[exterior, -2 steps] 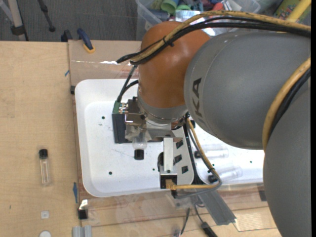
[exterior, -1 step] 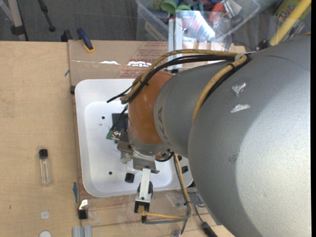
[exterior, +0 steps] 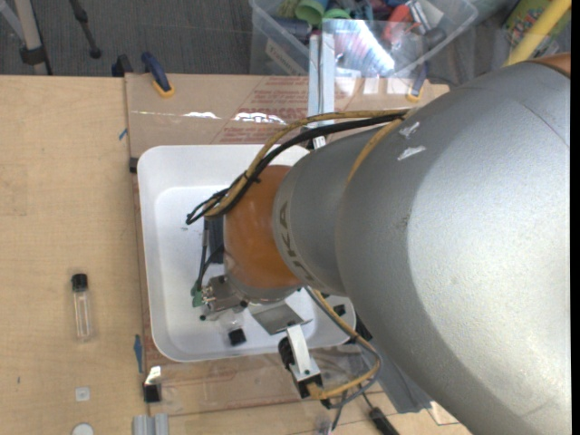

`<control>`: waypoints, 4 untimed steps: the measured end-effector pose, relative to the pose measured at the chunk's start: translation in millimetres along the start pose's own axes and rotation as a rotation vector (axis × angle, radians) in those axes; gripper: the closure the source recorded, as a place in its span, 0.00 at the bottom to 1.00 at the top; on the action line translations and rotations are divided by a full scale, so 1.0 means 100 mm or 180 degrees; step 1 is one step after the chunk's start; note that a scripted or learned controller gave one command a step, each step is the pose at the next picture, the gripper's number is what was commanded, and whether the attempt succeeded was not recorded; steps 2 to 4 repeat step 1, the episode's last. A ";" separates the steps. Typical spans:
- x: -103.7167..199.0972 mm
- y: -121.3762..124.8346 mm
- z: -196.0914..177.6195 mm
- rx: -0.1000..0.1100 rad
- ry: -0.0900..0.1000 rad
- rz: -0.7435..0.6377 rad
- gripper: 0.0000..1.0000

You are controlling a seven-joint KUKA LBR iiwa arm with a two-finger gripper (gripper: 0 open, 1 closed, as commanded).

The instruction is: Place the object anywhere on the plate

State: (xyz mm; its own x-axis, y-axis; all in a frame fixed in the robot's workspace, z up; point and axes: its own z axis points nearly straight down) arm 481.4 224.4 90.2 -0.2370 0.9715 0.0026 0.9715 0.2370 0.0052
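Grey arm (exterior: 435, 243) with its orange band (exterior: 258, 238) fills the camera view's right and reaches over the white bin (exterior: 168, 243), hiding most of the bin floor, so neither the plate nor the object can be made out. Whether the pincer is open or closed cannot be told. On the table (exterior: 54, 198) to the left lies a small clear vial (exterior: 82, 306), and a clear tub of colourful toys (exterior: 362, 16) stands beyond.
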 end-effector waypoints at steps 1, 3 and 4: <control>-0.15 0.18 -1.28 0.0016 -0.0005 -0.1043 1.00; -0.15 0.18 -1.28 0.0016 -0.0005 -0.1043 1.00; -0.15 0.18 -1.28 0.0016 -0.0005 -0.1043 1.00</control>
